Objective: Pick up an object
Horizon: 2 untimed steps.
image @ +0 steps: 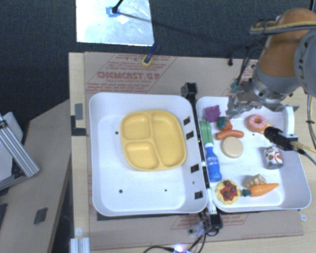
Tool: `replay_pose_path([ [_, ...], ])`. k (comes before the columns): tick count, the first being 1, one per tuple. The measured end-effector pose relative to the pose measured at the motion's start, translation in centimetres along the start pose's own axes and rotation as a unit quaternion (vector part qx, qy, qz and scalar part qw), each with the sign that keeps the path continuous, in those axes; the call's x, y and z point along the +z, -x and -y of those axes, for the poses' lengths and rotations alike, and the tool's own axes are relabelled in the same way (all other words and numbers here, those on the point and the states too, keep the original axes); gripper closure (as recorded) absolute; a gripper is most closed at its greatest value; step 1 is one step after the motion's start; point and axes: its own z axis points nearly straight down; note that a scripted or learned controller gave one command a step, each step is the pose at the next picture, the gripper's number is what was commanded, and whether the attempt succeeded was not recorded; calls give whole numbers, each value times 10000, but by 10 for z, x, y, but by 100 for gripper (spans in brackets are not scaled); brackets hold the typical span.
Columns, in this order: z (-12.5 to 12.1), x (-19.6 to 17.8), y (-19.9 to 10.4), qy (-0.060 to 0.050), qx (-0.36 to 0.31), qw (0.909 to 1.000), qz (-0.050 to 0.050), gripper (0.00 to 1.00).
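1. Near rim of the right bin [294, 182]: orange carrot [263, 188] at 5 o'clock, lying flat. Round pizza toy [228, 191] at 7 o'clock, just beside the carrot's green end.
2. Middle of that bin: blue bottle [212, 165] along the 9 o'clock wall. Patterned can [273, 157] at 3 o'clock. Cream disc [233, 147] near centre, apart from both.
3. Further back: sausage [229, 135] just beyond the disc, close to it. Pink donut [257, 123] at 1 o'clock. Green stick [206, 132] on the 10 o'clock wall.
4. Far corner: small red toy [224, 123] and purple grapes [211, 113] at 11 o'clock, near each other.
5. My gripper [236, 108] hangs over the bin's far edge at 12 o'clock, just beside the red toy and near the grapes. Spread or pressed together: cannot tell from this angle. Nothing visibly held.
6. Step, my read: approach, no pick made yet. Likely target is the red toy or the grapes, as they are closest.
7. Next move calls for lining up over one item, then descending straight. Crowding is the risk here: the red toy, sausage and grapes sit close, and the far wall is right there, so a sloppy drop could nudge a neighbour.
8. Left bin [105, 157] at 9 o'clock of mine holds a yellow divided plate [152, 140], well apart and not in the way.
9. Farthest: cardboard sheet [126, 73] under the bins, foil sheet [115, 13] beyond it at 11 o'clock.
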Motion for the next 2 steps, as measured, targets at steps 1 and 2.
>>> replay_pose_path([
  [1,-43,6,-47,3,-6,10000,-2,100],
  [2,-41,14,-46,-12,14,10000,7,100],
])
